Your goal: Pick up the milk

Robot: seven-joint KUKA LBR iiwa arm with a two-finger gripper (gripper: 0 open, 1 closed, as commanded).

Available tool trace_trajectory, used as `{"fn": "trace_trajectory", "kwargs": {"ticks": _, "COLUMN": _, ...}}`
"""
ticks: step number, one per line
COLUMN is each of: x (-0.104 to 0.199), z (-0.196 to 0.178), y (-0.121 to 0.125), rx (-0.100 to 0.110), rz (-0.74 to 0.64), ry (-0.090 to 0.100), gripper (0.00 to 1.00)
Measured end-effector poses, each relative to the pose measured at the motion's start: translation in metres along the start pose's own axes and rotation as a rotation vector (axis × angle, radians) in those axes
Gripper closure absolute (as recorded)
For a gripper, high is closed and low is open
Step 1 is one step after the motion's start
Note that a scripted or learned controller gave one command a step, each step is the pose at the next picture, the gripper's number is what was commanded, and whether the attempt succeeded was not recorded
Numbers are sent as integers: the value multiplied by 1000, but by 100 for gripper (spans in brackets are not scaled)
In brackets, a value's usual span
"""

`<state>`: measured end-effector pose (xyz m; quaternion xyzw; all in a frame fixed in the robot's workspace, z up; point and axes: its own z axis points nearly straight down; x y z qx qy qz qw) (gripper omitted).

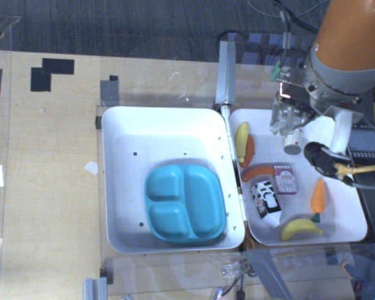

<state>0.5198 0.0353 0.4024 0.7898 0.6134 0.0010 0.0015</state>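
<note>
We see the small black-and-white cow-patterned milk carton (266,199) lying on its side in the right-hand shallow white plastic bin (356,220), towards the bin's lower left part. It rests just below a reddish-brown sausage (257,171) and just beside a small pink-and-red printed box (285,179), which sits at its upper right. The grey metal two-finger gripper (286,129) hangs over the upper part of the same bin, well apart from the carton and above it in the view; nothing lies between its fingers. We cannot tell whether those fingers are apart or together, since the wrist hardware and cables crowd them.

Above the gripper we see the arm's broad, smooth orange band (353,24) and grey wrist housing. A small white cylindrical piece (292,144) shows just under the gripper. A yellow banana (242,140) lies upright along the bin's left wall, with a brown oblong piece pressed beside it. A second curved yellow banana (301,228) lies near the bin's lower edge, just right of the carton, and an orange carrot with a green tip (318,197) stands near it.

In the left-hand shallow white bin (131,136) sits a matte teal plastic tray with three rounded compartments (185,202), on the pale wooden bench (44,199).
</note>
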Motion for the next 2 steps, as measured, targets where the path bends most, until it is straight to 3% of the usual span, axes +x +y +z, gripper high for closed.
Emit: {"fn": "trace_trajectory", "kwargs": {"ticks": 2, "x": 4, "z": -18, "y": 4, "rx": -3, "rz": -13, "ry": -3, "gripper": 100}}
